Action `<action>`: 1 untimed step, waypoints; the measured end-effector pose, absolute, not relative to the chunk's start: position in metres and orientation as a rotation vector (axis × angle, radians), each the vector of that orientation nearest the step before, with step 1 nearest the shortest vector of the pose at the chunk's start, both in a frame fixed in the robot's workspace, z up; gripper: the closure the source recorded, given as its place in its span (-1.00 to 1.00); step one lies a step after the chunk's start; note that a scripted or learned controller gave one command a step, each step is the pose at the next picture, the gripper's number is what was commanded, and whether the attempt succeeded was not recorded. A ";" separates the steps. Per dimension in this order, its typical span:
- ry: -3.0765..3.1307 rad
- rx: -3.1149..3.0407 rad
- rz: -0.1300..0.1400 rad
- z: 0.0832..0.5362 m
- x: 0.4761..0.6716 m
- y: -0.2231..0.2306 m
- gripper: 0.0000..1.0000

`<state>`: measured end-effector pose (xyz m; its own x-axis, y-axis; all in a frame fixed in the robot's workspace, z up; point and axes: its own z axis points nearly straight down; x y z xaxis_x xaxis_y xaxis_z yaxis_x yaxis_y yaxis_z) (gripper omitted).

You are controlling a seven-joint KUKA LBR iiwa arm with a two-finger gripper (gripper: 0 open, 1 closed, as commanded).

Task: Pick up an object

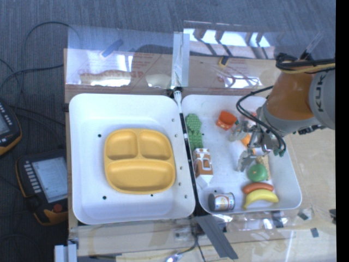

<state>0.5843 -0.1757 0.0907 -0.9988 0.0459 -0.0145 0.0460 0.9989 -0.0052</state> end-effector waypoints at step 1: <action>3.129 0.015 -0.011 0.090 0.602 -0.167 -1.00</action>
